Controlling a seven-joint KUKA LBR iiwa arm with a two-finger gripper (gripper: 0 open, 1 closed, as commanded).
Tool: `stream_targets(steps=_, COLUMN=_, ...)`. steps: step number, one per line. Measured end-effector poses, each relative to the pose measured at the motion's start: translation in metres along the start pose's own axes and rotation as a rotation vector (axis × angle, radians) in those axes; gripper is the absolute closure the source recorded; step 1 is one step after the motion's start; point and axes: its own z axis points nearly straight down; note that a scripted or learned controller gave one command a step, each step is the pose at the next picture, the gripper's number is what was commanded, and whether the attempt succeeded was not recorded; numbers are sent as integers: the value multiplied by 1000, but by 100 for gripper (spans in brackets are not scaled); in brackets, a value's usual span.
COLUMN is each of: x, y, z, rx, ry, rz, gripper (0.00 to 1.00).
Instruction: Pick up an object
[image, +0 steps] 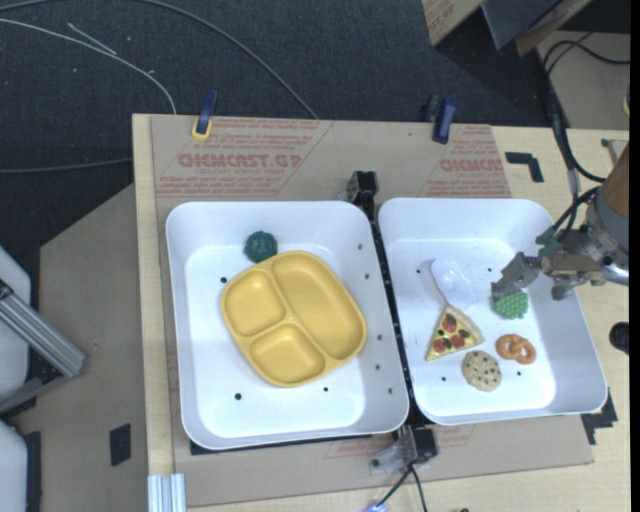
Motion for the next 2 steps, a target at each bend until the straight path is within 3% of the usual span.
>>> stream_targets(steps=1, x=0, y=2, z=-6, rx=-12, ry=-2, rz=-3, gripper=0)
stream_targets(steps=2, x=-6, y=-5, z=51, rx=-5, ry=0, rz=-2, gripper=0)
